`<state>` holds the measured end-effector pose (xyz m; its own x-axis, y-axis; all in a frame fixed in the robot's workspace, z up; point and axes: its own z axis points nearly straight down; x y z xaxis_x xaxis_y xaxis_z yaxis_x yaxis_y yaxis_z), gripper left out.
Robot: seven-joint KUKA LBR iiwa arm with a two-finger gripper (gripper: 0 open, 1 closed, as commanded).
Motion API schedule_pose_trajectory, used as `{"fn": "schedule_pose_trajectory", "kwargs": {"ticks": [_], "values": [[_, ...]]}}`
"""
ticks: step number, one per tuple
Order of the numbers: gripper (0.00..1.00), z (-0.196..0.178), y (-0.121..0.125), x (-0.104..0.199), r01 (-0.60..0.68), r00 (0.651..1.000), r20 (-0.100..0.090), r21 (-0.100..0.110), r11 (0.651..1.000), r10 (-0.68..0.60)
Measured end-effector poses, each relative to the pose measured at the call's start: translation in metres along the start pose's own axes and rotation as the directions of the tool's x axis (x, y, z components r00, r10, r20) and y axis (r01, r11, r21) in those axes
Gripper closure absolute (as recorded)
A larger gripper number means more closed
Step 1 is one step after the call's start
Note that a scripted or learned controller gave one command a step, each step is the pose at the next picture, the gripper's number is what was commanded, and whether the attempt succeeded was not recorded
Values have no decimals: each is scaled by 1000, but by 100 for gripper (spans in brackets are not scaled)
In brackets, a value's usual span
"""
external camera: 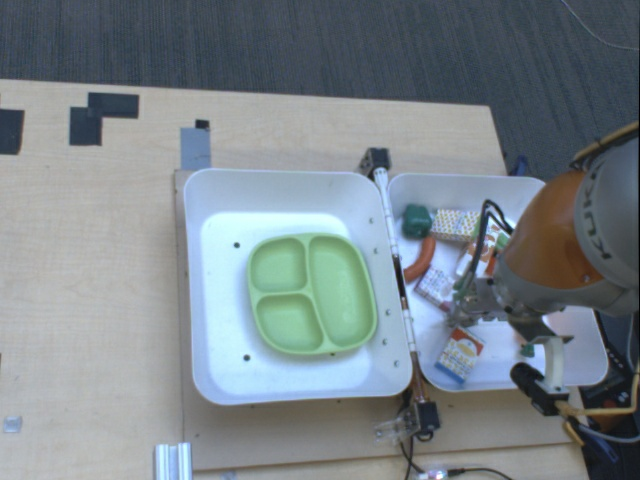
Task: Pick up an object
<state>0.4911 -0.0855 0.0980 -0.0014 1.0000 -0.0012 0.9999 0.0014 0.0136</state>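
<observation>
My gripper [462, 313], its grip impossible to tell, hangs low in the right bin [590, 363], a carton [458, 356] just below it, a packet [436, 286] just left, a sausage [418, 258] and green lump [416, 219] beyond.

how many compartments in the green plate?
3. The green plate sits in the left bin: one small section at its upper left, one at its lower left, one long section down its right side. None hidden.
</observation>
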Motion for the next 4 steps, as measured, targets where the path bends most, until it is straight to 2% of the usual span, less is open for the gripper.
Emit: {"fn": "schedule_pose_trajectory", "kwargs": {"ticks": [1, 2, 3, 4], "values": [[0, 0, 0, 0, 0, 1000, 0, 0, 1000, 0], [100, -10, 2, 1, 2, 1000, 0, -4, 1000, -2], [0, -10, 2, 1, 2, 1000, 0, -4, 1000, -2], [0, 11, -3, 2, -1, 1000, 0, 7, 1000, 1]]}}
